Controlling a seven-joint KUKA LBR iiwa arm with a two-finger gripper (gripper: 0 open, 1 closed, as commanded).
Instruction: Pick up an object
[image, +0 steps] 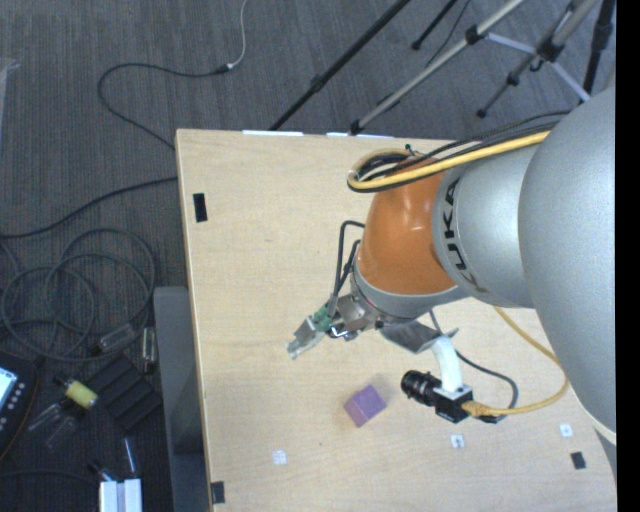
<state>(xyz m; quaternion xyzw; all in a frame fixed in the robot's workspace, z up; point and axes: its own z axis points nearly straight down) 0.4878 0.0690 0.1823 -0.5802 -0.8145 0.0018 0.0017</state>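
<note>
The worktop (260, 280) is a pale wooden board, seen at a slant, its left edge running from the far corner toward the near side. A small purple block (364, 404) lies directly on it near the near edge, right of the middle, well apart from the board's edges. Small black marks sit on the wood: one near the far left corner (200, 207), one at the near left edge (217, 492), one at the near right (578, 461). Small white squares (279, 458) dot the near part. Dark carpet floor (90, 130) with black cables (70, 290) lies to the left.
</note>
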